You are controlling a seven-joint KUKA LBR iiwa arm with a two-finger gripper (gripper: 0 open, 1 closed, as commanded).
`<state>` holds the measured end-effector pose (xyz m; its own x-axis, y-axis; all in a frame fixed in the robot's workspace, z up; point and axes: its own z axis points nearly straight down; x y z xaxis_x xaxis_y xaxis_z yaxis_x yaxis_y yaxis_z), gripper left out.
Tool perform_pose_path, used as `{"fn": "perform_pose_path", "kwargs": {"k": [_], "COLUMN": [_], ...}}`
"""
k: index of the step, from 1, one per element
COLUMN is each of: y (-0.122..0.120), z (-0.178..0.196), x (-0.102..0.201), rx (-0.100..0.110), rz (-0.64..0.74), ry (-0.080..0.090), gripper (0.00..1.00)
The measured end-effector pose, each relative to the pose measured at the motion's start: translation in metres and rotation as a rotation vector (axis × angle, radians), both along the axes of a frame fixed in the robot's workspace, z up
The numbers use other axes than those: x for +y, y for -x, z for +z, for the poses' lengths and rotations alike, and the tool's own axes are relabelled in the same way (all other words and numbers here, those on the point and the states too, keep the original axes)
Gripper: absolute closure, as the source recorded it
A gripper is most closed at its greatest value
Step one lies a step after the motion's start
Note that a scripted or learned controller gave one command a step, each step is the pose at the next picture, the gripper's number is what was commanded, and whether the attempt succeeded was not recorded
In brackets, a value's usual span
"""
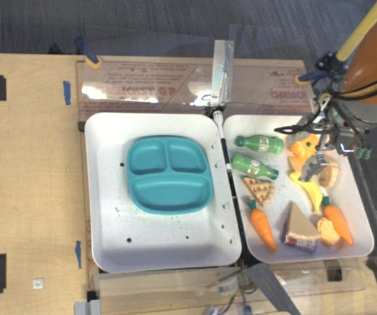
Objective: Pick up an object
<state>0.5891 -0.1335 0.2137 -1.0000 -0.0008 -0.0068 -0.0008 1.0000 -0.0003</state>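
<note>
While the banana lies in the right bin among toy foods (orange piece, bread, two green bottles), the gripper hangs just above it; whether its jaws are released or clenched cannot be told. Left bin carries a teal tray.

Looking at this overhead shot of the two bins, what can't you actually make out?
- Gripper: its fingers blur into the yellow toys; whether it grips anything is unclear.
- Arm: cut off by the camera view's right and top edges.
- Can: label too small to read, partly hidden by the sandwich wedge.
</note>
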Motion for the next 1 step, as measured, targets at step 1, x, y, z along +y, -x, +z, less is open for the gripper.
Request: {"fn": "perform_pose_path", "kwargs": {"k": [1], "y": [0.0099], "z": [-0.1175], "x": [-0.0671], "rx": [0.009], "rz": [0.138], "ry": [-0.002], "gripper": [0.0]}}
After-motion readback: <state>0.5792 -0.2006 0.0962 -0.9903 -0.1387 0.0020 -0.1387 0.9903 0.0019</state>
